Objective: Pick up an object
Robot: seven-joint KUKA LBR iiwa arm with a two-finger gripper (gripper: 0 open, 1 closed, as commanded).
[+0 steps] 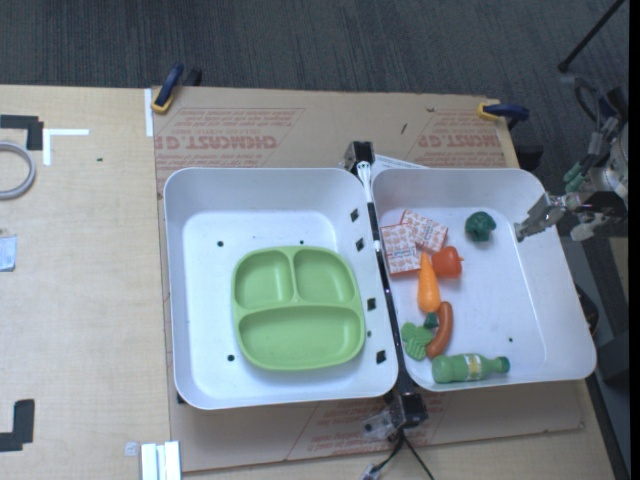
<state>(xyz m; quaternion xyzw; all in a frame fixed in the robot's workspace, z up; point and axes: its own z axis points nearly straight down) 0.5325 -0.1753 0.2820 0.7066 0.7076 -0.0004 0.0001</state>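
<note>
The right bin [545, 313] holds several toy foods. A dark green broccoli [481, 225] lies near its far side. Two red-and-white packets [411, 239] sit at the far left. Below them are an orange carrot [428, 284] and a red pepper [448, 261]. A red sausage [439, 330], a green leafy piece [414, 341] and a green bottle [470, 368] lie near the front. My gripper [555, 226] hangs over the bin's right rim, right of the broccoli and apart from it. It is open, with nothing between its fingers.
The left bin [200, 218] holds a light green divided plate [297, 308]. Both bins rest on cardboard [240, 133] held by blue and yellow clamps [168, 85]. A clip [359, 154] joins the bins at the far side, and a cable [400, 438] runs out at the front.
</note>
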